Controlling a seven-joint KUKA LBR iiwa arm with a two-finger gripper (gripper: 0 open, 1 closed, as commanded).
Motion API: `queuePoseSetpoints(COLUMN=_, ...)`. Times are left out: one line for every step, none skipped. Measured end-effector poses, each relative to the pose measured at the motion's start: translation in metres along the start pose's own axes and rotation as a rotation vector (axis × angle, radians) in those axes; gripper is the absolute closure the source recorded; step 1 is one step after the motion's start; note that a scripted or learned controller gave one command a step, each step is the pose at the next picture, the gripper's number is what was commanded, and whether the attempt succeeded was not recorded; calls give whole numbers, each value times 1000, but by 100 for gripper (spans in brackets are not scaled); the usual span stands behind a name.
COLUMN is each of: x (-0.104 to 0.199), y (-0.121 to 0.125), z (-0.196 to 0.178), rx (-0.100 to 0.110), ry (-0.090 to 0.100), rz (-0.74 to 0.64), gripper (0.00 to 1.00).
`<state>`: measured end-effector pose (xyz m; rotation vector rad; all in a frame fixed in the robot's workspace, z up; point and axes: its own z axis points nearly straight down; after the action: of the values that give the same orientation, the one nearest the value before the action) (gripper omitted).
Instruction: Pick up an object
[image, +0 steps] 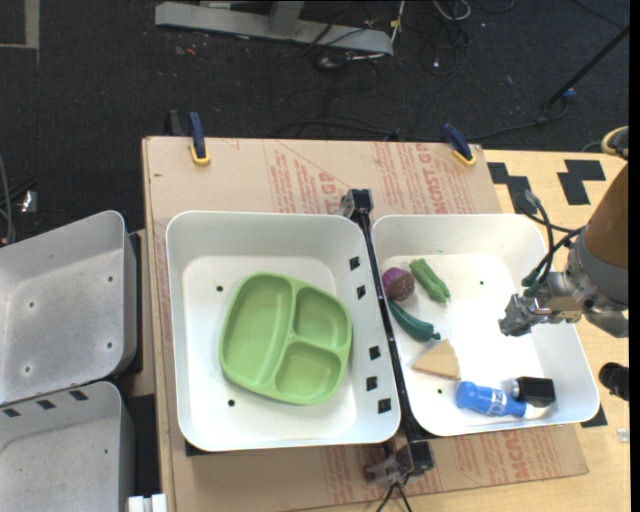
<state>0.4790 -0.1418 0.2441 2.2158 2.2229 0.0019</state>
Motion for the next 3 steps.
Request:
queuePoseSetpoints(x=0, y=1, z=-53, rx=-2, ry=-1, rz=0, gripper=100)
queuePoseSetpoints(x=55, y=17, z=-37, rx=4, ry=2, rz=-4, gripper=100)
queuePoseSetpoints(x=101, y=14, z=-28, rx=4, ry=1, rz=-1, gripper=100)
